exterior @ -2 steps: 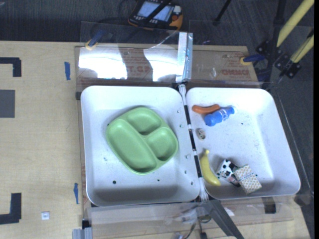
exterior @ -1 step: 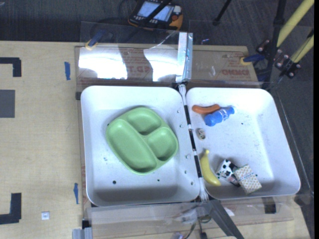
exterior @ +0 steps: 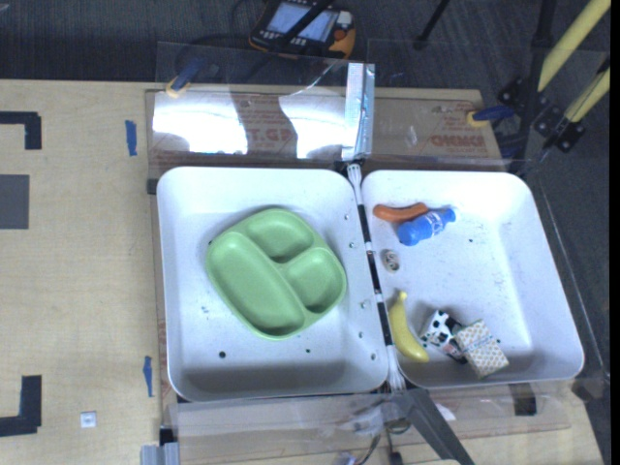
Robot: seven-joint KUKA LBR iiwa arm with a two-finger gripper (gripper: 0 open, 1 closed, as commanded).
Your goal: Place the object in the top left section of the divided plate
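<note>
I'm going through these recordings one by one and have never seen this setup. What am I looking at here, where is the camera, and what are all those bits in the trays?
This is one picture from a fixed camera above a wooden bench, looking down at a slant. Two shallow white trays sit side by side. The left tray holds a green divided plate with three sections, none with anything in it. The right tray holds the loose things to choose from: an orange carrot-like toy touching a blue bottle near the top, a small round item too small to identify, a yellow banana along the lower left, and beside it a black-and-white toy and a patterned cube. The job is to move one of these into the plate's top left section; that has not happened yet.
</note>
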